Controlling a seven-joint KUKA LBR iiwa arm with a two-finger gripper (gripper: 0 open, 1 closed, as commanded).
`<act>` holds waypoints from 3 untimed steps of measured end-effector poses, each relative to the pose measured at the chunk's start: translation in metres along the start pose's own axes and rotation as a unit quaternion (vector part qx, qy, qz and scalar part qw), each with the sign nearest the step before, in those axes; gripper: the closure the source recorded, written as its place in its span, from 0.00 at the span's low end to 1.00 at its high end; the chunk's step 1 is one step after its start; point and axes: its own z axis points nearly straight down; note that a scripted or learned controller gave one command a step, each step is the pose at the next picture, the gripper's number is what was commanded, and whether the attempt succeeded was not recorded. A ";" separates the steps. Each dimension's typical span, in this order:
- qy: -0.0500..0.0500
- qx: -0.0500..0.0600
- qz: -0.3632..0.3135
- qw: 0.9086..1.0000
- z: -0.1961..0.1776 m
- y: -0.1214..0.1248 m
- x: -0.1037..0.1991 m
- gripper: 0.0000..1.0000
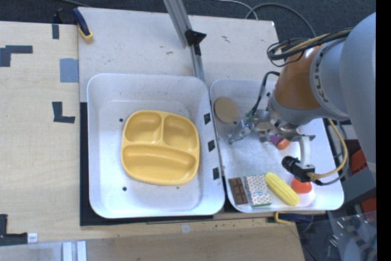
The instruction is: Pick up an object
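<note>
The gripper point(244, 130) hangs low inside the right-hand bin point(241, 162), its metal tip pointing toward the divide between the two bins; whether the fingers stand apart or together cannot be told, since the wrist hardware crowds them from above. Nothing is seen between them, so no hold is recorded. Just up-left of the tip lies a round brown disc point(226, 109), near the bin's upper left corner and apart from the gripper; it is the closest candidate for pickup, and the low, angled pose suggests an approach to that corner. Under the wrist a small orange-red piece point(282, 143) shows partly, its nature unclear. Along the bin's near wall sit a brown chocolate-like block point(239, 191), a pale printed packet point(259, 190) touching it, and a yellow corn cob point(281, 189) lying slantwise just beside the packet, with a red and white item point(302, 187) at the cob's far end. These are grouped well clear of the tip. The left-hand bin point(98, 131) holds a yellow divided plate point(161, 147), lying flat near its centre, untouched. The arm point(317, 79) reaches in from the right with cables looped at its wrist. Both bins rest on the worktop point(36, 131). Judgement: the pick is not yet made.
</note>
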 end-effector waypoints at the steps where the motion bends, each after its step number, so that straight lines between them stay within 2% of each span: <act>1: 0.000 -0.002 0.002 1.000 -0.002 -0.081 -0.013 0.00; 2: -0.001 -0.003 0.000 1.000 -0.001 -0.082 0.014 0.00; 3: 0.000 -0.003 0.000 1.000 -0.001 -0.082 0.014 0.00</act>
